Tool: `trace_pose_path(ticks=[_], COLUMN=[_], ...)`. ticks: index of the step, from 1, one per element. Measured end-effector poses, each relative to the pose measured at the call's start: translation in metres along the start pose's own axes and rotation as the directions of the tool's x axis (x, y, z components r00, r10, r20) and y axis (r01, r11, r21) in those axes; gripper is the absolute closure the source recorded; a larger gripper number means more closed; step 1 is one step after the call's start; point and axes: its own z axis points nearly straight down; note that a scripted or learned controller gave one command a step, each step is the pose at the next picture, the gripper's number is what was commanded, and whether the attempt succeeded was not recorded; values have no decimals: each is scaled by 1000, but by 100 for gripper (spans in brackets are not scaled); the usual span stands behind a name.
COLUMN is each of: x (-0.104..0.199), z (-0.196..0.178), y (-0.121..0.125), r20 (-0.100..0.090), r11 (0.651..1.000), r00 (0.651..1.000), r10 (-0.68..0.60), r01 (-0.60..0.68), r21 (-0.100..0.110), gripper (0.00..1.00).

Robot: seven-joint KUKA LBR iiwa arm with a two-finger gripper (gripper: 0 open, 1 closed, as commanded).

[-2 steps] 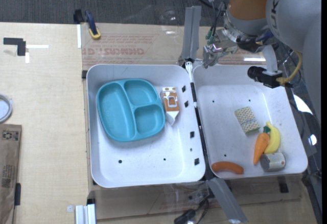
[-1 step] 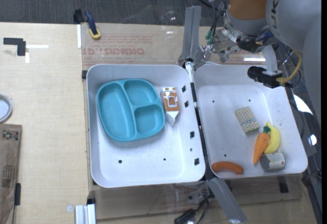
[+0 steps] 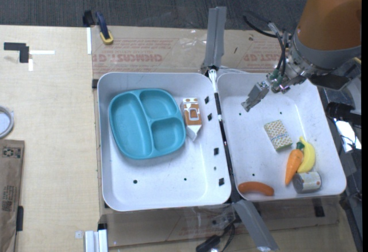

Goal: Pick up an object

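Note:
My gripper (image 3: 253, 97) hangs over the upper left part of the right bin (image 3: 328, 124), pointing down and left, with nothing seen in it. Further down this bin lie a patterned sponge-like block (image 3: 278, 134), a yellow banana (image 3: 309, 156), an orange carrot (image 3: 294, 166), a grey block (image 3: 307, 182) and a red-orange sausage (image 3: 256, 189). The gripper is well apart from all of them, up and left of the patterned block. The left bin (image 3: 161, 187) bears a blue divided plate (image 3: 148, 123) and a small orange and white carton (image 3: 191, 114).
A grey divider (image 3: 217, 118) with black clips separates the two bins. The arm's orange band (image 3: 333, 6) looms over the right bin's far corner. Tape roll (image 3: 4, 123) and a brown bag (image 3: 11, 182) lie on the bench at the far left.

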Motion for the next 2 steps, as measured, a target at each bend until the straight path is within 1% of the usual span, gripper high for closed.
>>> trace_pose_path(ticks=[1,2], x=[-15,-47], z=[-63,-32], y=[-75,-109], r20=[2,1], r11=[968,960], r00=[968,960], r10=[-250,-280], r01=[250,280], r21=[-2,-1], gripper=[0,0])
